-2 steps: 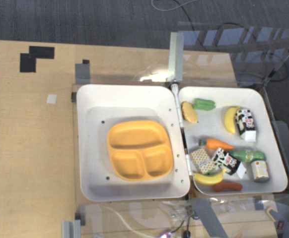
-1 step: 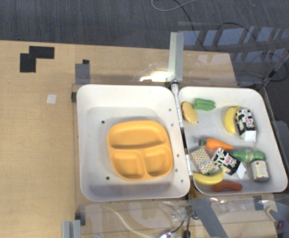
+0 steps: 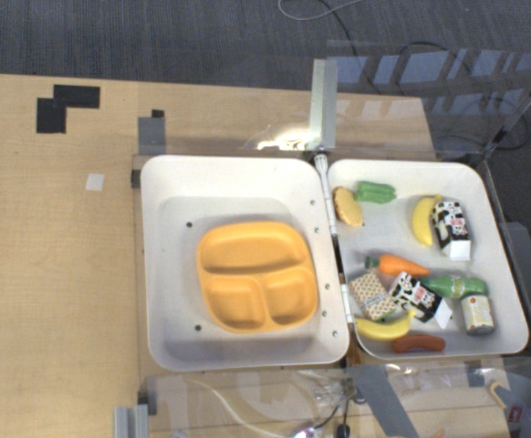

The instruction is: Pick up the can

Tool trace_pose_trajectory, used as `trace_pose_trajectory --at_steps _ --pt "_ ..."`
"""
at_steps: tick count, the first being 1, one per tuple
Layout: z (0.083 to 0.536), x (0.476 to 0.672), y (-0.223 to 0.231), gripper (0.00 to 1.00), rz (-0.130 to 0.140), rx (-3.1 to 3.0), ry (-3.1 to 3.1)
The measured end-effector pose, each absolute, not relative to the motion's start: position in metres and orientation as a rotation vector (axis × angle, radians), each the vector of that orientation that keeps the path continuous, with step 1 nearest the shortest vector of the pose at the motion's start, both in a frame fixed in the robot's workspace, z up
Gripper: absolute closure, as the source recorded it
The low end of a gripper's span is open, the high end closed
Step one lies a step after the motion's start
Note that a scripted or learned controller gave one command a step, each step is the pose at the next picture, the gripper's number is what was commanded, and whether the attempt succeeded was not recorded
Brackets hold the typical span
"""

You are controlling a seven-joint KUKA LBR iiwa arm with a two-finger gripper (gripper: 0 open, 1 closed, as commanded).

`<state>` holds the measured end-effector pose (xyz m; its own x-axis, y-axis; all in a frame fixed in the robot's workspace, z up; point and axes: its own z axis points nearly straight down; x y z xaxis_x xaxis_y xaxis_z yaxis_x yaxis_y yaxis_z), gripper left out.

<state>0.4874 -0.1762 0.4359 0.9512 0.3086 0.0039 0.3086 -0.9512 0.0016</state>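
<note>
The can (image 3: pixel 477 315) is small, with a silver top and a pale label with a red patch. It stands near the front right corner of the right bin (image 3: pixel 494 199). A green bottle (image 3: pixel 455 286) lies just behind it, and a black-and-white carton (image 3: pixel 418 297) rests to its left.
The left bin (image 3: pixel 170 245) holds a yellow divided tray (image 3: pixel 252 275). The right bin also carries a carrot (image 3: pixel 400 265), two bananas (image 3: pixel 421 220) (image 3: pixel 381 328), a sausage (image 3: pixel 419 343), a green pepper (image 3: pixel 374 191), a potato-like piece (image 3: pixel 348 206), a second carton (image 3: pixel 451 227) and a checkered packet (image 3: pixel 369 290).
</note>
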Motion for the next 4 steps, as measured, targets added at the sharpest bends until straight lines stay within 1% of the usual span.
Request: trace_pose_trajectory --at_steps 1,2,3,4 --pt "0.435 0.488 -0.131 1.00 0.006 3.125 0.322" --pt "0.436 0.487 -0.192 1.00 0.006 3.124 0.321" --pt "0.436 0.488 -0.151 1.00 0.006 3.114 0.412" --pt "0.436 0.488 -0.113 1.00 0.008 3.125 0.319"
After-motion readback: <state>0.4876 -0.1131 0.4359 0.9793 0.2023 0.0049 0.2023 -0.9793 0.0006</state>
